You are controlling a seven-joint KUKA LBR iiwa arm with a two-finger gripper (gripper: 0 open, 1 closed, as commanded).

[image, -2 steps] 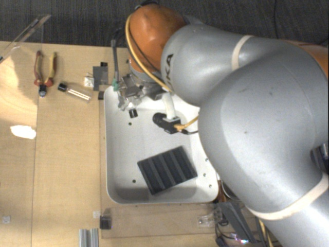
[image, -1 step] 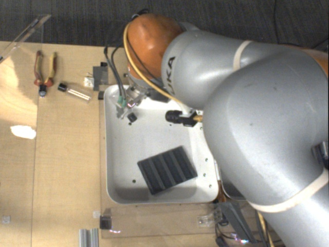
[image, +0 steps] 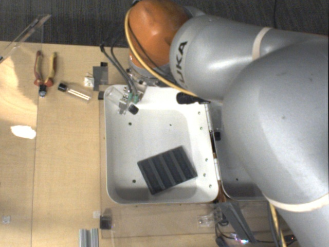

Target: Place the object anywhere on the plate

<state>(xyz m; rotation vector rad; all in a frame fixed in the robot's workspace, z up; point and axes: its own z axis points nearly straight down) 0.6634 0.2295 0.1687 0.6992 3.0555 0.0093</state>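
One arm (image: 247, 86), two bins (image: 115, 189), one ridged plate (image: 167, 170)

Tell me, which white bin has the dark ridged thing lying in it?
The left white bin, beside the wooden bench top. The dark ridged slab lies near its front; the arm covers most of the other bin.

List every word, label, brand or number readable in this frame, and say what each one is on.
"UKA": dark letters running up the grey arm beside its orange band; the brand name's first letter is out of sight.
The small white tag on the bench near the pliers: too small to read.
The ribbed dark plate and the white bin: no markings to read.
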